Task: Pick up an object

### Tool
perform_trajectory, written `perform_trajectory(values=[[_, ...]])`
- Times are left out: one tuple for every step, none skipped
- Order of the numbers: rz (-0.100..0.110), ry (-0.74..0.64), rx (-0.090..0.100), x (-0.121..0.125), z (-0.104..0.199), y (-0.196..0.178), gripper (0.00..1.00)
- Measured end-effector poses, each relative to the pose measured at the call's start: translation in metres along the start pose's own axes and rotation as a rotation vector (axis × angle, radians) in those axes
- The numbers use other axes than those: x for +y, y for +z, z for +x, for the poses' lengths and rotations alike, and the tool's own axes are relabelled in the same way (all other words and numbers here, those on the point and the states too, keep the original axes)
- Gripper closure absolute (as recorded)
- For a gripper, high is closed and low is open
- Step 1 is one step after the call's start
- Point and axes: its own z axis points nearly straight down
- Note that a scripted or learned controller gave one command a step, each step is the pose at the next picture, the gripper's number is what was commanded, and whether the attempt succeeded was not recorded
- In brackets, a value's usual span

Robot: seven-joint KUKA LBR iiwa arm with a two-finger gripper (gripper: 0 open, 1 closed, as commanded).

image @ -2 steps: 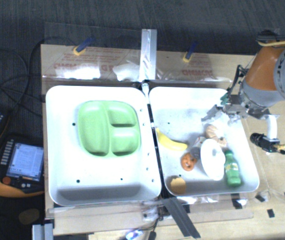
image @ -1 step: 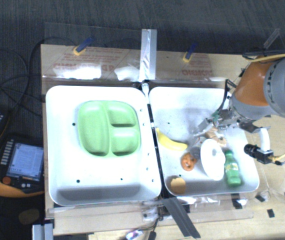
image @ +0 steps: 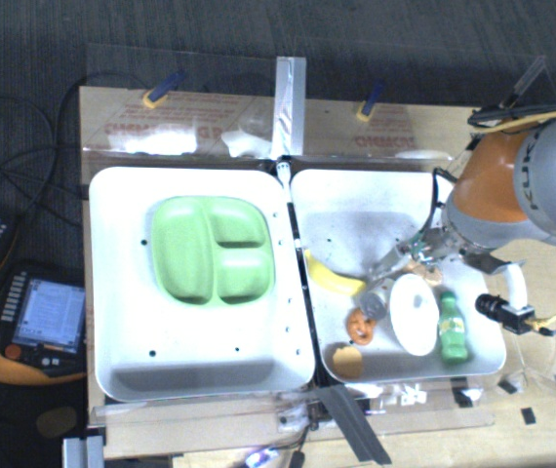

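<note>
A green sectioned plastic plate (image: 212, 249) is lying in the left white bin (image: 122, 359); a white oval dish (image: 415, 314), green bottle (image: 452, 328) and yellow banana (image: 335, 279) are crowding the right white bin's (image: 356, 198) near side, its far side lying open. The gripper (image: 395, 264) is hanging there; its state I cannot tell.

You will find little here that reads clearly. On the clear plastic sheet (image: 161, 125) lying along the tabletop's (image: 434, 120) far edge, behind the two white bins (image: 297, 188), there is faint reddish printing on each half, but the letters are too blurred to make out. The green bottle (image: 453, 328) in the right bin carries a label you cannot read. The small screen (image: 49, 312) left of the bins shows nothing legible.
</note>
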Motion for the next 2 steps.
perform_trajectory(values=[[-0.001, -0.189, 0.002, -0.018, 0.066, -0.001, 0.0], [0.009, -0.397, 0.011, 0.053, 0.029, -0.035, 0.0]])
